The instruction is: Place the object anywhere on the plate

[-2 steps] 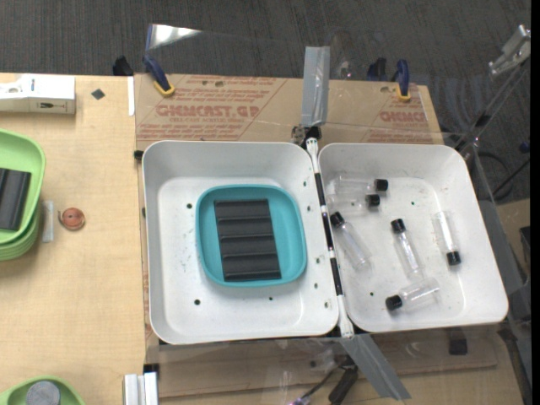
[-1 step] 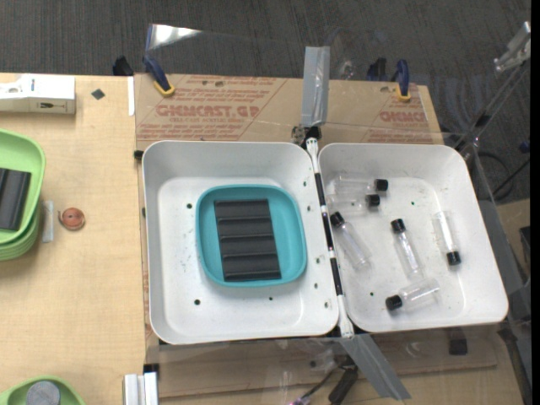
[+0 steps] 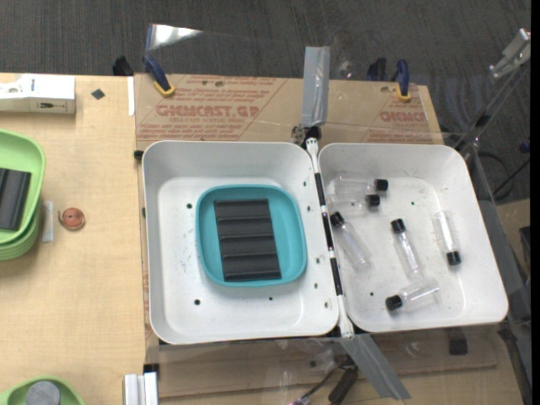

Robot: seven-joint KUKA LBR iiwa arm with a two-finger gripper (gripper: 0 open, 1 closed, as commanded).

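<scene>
Several vials [image 3: 405,247] lie scattered in the right bin [image 3: 472,310], at 3 o'clock from the teal plate [image 3: 291,226] in the left bin [image 3: 169,310]. They look light, rigid, slick and prone to roll; grip mid-tube, across the barrel. Claw state: cannot tell.

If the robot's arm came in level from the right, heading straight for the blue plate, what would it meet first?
Probably the outer rim of the right bin, then the black-capped tubes lying in it, if it travels low. Height cannot be judged from this picture.
</scene>
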